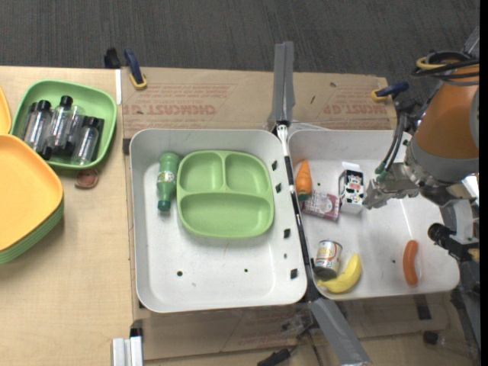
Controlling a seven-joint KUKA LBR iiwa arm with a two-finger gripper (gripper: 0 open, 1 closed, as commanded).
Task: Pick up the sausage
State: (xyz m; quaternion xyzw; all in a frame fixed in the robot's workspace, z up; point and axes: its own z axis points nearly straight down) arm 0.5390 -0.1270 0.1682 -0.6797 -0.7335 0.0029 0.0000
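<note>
Toward the lower right of the frame, the sausage (pixel 411 262) lies on the floor of the right bin (pixel 381 227), near that bin's right wall. Its long axis runs almost straight up and down the frame, one rounded end toward the top, the other toward the bottom.

My gripper (pixel 375 195) sits up and to the left of it, well apart, over the middle of the same bin and just beside a small black-and-white carton (pixel 351 186). I cannot tell how far my fingers are parted; they are small and blurred against the white. Nothing shows between them.

My arm is cut off by the frame's right edge. A can (pixel 328 256) is partly covered by a banana (pixel 345 276).
</note>
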